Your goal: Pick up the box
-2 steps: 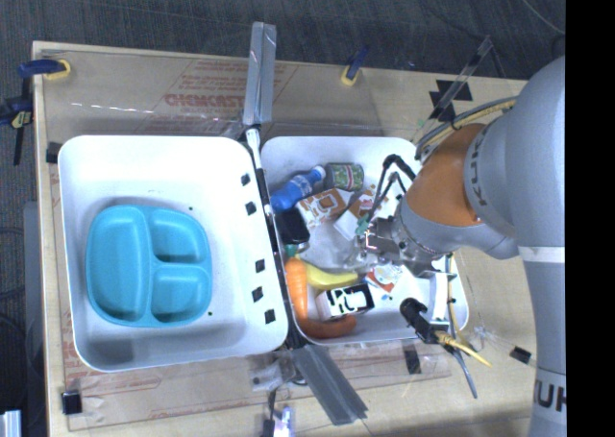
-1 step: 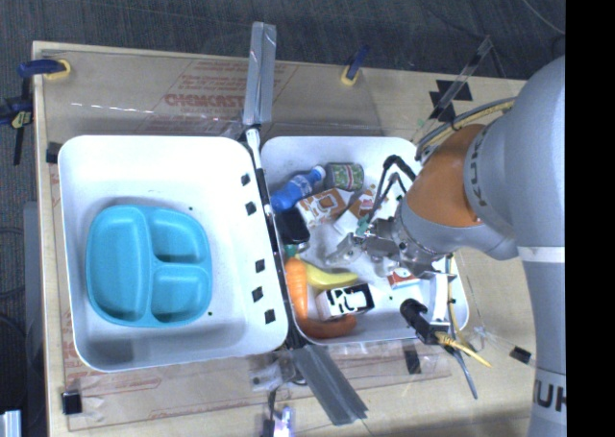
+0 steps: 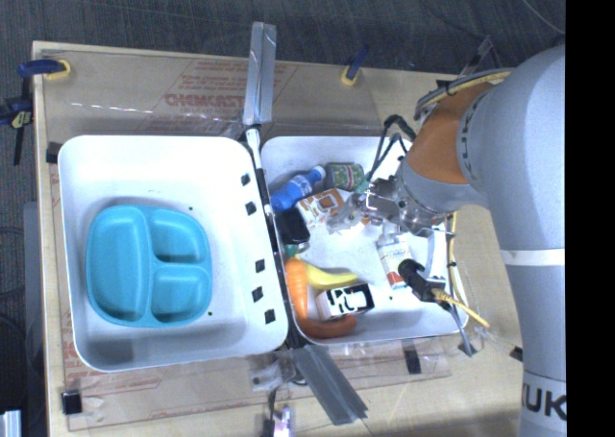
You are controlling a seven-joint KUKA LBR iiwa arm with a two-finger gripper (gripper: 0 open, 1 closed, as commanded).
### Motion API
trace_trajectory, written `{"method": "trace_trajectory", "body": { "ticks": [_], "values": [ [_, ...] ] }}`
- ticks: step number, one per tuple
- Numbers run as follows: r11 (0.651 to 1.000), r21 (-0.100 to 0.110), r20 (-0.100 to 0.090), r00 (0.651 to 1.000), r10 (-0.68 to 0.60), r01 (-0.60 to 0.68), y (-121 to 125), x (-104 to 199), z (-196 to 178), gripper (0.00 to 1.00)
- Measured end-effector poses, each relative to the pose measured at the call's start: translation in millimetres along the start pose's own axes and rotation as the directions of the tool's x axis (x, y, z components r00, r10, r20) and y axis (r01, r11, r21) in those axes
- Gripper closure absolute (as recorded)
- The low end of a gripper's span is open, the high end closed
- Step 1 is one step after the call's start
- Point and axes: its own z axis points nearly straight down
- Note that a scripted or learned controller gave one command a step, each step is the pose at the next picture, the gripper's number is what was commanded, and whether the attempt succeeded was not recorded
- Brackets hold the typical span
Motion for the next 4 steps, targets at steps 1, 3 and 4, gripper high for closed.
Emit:
{"method": "trace_trajectory", "body": {
  "ticks": [1, 3, 4],
  "values": [
    [1.0, 0.0, 0.0, 1.0, 0.006, -0.006, -40.9, -9.7, -68.5, 0.0],
    [0.994, 0.004, 0.0, 0.994, 0.111, -0.111, -66.4, -22.1, -42.4, 0.0],
    [0.988, 0.005, -0.001, 0.988, 0.151, -0.151, -80.0, -25.5, -57.8, 0.0]
  ]
}}
